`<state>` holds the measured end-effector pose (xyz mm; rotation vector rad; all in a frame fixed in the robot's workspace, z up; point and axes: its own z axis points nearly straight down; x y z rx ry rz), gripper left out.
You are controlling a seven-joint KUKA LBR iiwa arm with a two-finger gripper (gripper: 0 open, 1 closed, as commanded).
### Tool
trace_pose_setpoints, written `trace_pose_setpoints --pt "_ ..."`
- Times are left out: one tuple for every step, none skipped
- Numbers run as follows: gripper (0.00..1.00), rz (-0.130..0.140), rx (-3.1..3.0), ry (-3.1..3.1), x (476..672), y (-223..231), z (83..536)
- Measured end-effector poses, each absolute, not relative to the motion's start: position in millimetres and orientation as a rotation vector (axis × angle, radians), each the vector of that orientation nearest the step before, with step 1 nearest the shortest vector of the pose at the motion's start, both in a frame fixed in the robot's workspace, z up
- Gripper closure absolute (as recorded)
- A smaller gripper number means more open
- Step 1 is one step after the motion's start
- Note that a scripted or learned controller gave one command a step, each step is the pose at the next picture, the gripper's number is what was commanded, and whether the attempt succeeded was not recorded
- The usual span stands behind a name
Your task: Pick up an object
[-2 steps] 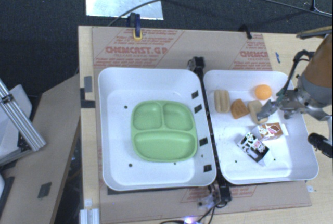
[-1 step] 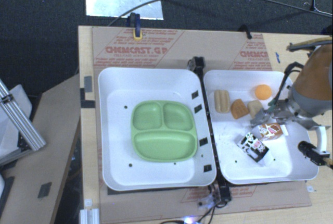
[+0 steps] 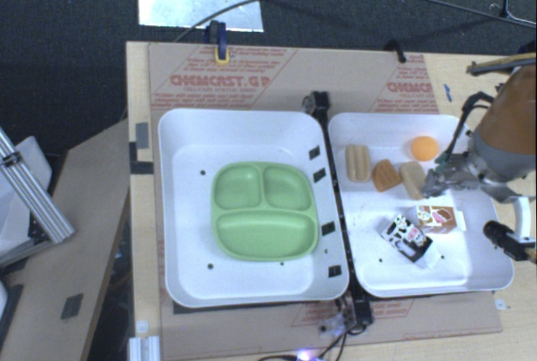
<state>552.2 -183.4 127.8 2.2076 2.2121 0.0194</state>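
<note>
The right bin (image 3: 478,267) holds an orange ball (image 3: 424,148), a pale ridged bread piece (image 3: 358,162), a brown bun-like piece (image 3: 386,175), a beige block (image 3: 412,180), a brown and white carton (image 3: 438,218) and a black and white spotted carton (image 3: 406,237). My gripper (image 3: 438,180) reaches in from the right edge, low over the bin, right beside the beige block and just above the brown carton. I see nothing held between its fingers.
The left bin (image 3: 185,141) holds a green divided plate (image 3: 265,211). A black divider with clips (image 3: 329,183) runs between the bins. The arm's orange band (image 3: 512,112) hangs over the right bin's far right corner.
</note>
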Motion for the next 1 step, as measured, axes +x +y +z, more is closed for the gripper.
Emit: trace_pose_setpoints --pt "1.0 0.005 2.211 2.222 559.1 -178.4 189.5"
